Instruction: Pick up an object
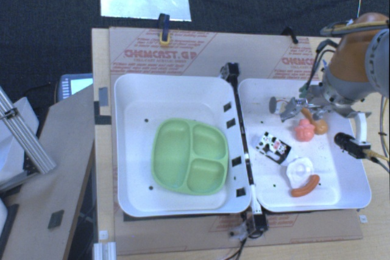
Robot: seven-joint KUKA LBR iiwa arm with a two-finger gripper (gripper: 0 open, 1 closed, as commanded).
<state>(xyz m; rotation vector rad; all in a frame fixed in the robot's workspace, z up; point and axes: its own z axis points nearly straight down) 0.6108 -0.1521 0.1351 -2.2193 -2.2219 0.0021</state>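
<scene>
The tool [285, 108] hangs released at ten o'clock of the pink toy [304, 130] in the right bin [356, 192]. Centre over the toy first, then descend and clench.

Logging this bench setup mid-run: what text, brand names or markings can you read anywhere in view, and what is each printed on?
"CHEMCAST GP", red print on the protective sheet under the bins, behind the left bin.
A second red print of the same kind behind the right bin, partly hidden by the arm; not readable in full.
Black and white patterned object in the right bin: markings too small to read.
</scene>
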